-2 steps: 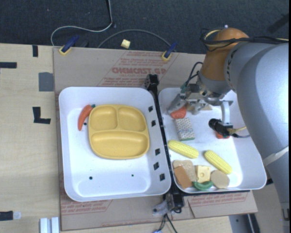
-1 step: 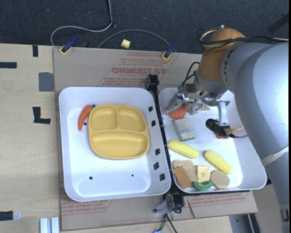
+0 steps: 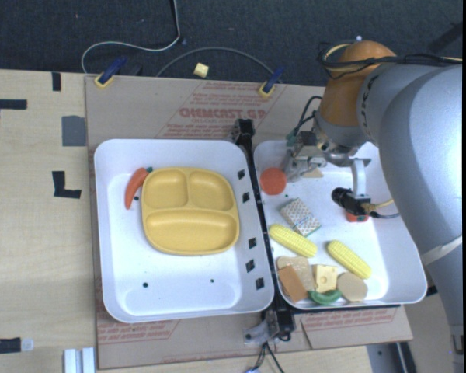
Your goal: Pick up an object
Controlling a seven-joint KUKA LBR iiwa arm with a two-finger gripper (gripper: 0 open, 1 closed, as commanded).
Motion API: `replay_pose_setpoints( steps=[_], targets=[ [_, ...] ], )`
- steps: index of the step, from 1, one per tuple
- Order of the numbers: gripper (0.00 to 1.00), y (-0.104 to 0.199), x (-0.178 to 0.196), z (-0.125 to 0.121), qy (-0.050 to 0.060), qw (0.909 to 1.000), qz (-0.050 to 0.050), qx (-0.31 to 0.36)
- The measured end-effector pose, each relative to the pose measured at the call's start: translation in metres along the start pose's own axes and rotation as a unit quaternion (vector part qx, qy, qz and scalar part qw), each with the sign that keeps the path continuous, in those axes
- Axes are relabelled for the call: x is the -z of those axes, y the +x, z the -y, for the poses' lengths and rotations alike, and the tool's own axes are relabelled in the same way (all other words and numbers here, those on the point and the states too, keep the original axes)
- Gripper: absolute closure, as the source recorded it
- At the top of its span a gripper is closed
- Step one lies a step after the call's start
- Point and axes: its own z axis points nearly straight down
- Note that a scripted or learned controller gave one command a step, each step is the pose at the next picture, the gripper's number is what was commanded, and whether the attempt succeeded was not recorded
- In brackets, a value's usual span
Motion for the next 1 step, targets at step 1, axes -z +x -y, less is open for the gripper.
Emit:
replay_pose_setpoints(
  steps=[1],
  targets=[
    [1.0, -0.0551, 0.0681, 0.0704, -0.004, 1.0, 0.0, -0.003]
  ],
)
